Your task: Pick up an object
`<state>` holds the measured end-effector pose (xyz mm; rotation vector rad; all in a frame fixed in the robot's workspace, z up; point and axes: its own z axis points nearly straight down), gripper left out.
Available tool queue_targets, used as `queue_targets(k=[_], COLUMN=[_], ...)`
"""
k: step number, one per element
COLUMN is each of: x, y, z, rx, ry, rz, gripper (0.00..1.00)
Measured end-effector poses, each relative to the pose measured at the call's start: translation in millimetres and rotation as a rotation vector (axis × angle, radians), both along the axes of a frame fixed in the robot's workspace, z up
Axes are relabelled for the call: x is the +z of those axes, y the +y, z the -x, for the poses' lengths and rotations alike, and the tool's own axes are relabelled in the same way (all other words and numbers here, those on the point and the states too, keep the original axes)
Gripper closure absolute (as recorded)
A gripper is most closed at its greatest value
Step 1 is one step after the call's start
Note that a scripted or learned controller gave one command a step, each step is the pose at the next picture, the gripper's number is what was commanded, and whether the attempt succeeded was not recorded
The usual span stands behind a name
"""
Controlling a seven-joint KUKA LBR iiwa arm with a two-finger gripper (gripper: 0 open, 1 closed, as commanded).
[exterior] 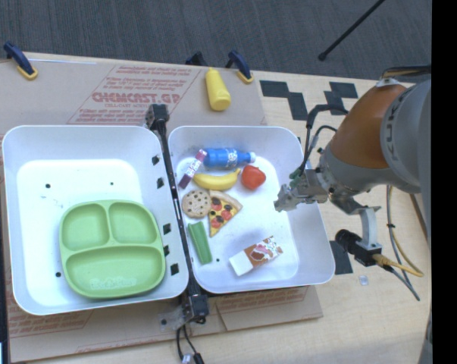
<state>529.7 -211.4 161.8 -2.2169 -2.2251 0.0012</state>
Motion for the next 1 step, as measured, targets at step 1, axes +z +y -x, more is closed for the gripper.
queue_targets(k=[1], x=[28.6], y=[25.6], z=[-19.4], rx=[0.002], ry=[0.0], rz=[-0.001], gripper=[1.0])
